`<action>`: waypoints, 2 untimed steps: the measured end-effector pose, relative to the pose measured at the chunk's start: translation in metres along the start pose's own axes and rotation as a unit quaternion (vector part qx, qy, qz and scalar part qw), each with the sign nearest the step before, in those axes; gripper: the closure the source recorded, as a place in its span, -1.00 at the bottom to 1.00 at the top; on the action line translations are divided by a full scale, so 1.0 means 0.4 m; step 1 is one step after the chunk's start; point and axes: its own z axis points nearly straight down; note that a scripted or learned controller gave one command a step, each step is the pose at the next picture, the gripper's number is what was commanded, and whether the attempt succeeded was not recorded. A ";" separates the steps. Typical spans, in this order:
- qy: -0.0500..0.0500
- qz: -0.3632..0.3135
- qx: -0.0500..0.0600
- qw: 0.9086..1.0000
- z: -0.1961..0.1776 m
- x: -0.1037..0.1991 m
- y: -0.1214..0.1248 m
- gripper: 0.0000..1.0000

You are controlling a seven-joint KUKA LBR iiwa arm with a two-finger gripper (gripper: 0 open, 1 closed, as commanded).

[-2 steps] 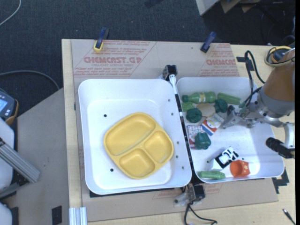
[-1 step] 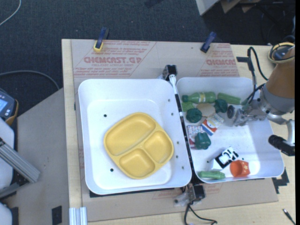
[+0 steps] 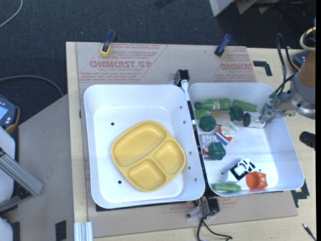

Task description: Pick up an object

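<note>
Here, end effector (image 3: 265,115) low over the right bin (image 3: 281,154); opening and any hold impossible to tell.

One fixed camera above your bench (image 3: 150,59), looking down at a slant; both white bins (image 3: 100,134) fit, arm (image 3: 306,84) entering right.

The robot arm (image 3: 304,87) comes in from the right side of the picture. It is grey, with an orange band high up near the edge. The arm bends down and reaches over the right edge of the right bin (image 3: 293,149). At its end is the gripper (image 3: 264,115), a small grey metal part. It sits low inside the right bin, near the back right corner. The gripper points toward the left. Its tip is blurry and too small to see well.
</note>
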 end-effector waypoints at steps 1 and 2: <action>0.000 0.000 0.001 1.000 -0.131 0.006 -0.020 1.00; 0.001 0.000 0.002 1.000 -0.171 0.006 -0.016 1.00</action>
